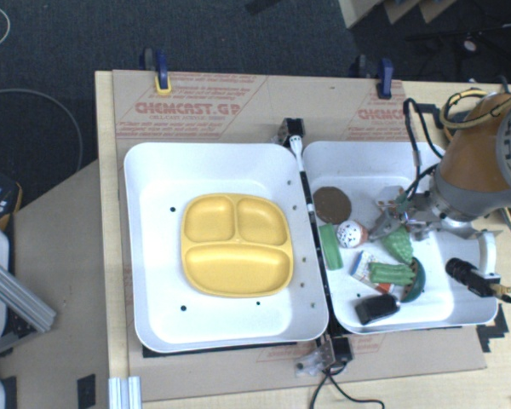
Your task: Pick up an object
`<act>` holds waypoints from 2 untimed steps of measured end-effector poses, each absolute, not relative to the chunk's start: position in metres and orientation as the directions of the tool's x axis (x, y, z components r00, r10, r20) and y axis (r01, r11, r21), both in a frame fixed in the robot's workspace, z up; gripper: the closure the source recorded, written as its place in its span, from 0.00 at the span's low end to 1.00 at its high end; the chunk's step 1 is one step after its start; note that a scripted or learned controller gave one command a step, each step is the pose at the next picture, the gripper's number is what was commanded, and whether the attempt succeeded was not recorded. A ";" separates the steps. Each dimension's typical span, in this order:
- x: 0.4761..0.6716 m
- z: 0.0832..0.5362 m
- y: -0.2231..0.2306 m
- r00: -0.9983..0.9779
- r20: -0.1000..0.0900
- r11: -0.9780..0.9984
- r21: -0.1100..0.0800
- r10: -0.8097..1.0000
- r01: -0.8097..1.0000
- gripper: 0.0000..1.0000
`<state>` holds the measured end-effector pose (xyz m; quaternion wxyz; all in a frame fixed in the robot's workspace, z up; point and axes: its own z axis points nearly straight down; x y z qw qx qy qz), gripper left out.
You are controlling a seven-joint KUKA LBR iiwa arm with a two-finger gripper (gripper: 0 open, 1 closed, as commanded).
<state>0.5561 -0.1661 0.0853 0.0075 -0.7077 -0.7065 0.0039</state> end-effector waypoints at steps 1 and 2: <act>0.562 0.105 -0.168 0.002 -0.001 -0.002 0.003 1.000 1.000 1.00; 0.477 0.084 -0.152 0.004 0.002 -0.004 -0.005 1.000 1.000 1.00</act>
